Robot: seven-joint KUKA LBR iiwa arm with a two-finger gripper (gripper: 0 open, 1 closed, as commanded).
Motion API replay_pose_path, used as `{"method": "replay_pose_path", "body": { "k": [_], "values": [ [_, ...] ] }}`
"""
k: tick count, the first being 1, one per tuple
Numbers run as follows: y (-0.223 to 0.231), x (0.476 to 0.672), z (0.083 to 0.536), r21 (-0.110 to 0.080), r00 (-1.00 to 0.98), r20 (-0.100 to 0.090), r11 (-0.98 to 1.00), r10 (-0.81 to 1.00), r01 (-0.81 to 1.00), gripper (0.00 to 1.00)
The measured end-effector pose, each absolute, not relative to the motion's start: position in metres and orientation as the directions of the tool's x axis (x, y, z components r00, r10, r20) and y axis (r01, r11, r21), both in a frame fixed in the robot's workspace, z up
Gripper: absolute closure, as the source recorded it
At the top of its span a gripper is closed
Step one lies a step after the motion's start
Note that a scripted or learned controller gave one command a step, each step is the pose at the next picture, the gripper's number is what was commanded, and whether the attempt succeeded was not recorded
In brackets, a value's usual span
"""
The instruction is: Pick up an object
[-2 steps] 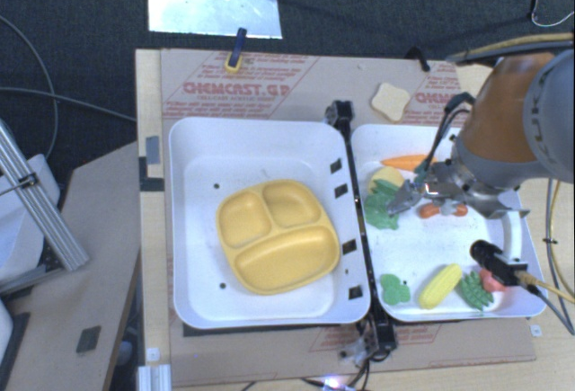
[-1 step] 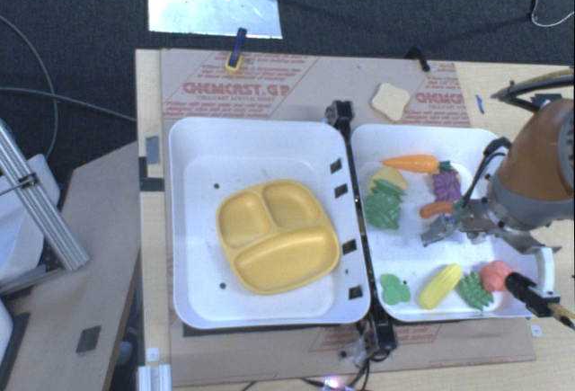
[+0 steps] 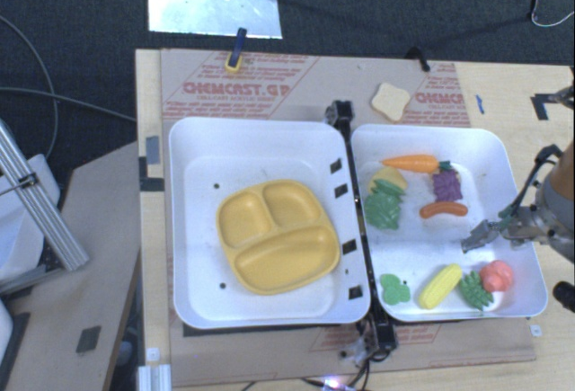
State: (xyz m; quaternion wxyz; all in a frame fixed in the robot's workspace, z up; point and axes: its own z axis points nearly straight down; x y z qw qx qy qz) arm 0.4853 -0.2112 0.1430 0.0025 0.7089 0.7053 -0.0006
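I see the end effector low over the right bin, finger state I cannot tell, beside the tomato and corn at the desk's near-right corner; crowded toys risk a glancing, failed grasp.

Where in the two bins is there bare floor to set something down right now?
Left bin: bare floor all around the yellow tray, widest along the top. Right bin: crowded with toy food; one small bare patch between the sausage and the corn, beside the end effector.
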Motion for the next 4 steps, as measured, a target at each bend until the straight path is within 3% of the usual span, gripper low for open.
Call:
{"method": "replay_pose_path", "body": {
  "k": [1,2,3,4],
  "values": [
    [-0.103,0.497,0.081,-0.003,-0.012,0.005,0.012,1.000,1.000,0.00],
    [-0.108,0.556,0.085,0.007,-0.007,-0.001,0.007,1.000,1.000,0.00],
    [-0.015,0.595,0.191,0.014,-0.014,0.002,0.014,1.000,1.000,0.00],
    [-0.097,0.557,0.093,-0.006,0.006,-0.001,-0.006,1.000,1.000,0.00]
  ]
}}
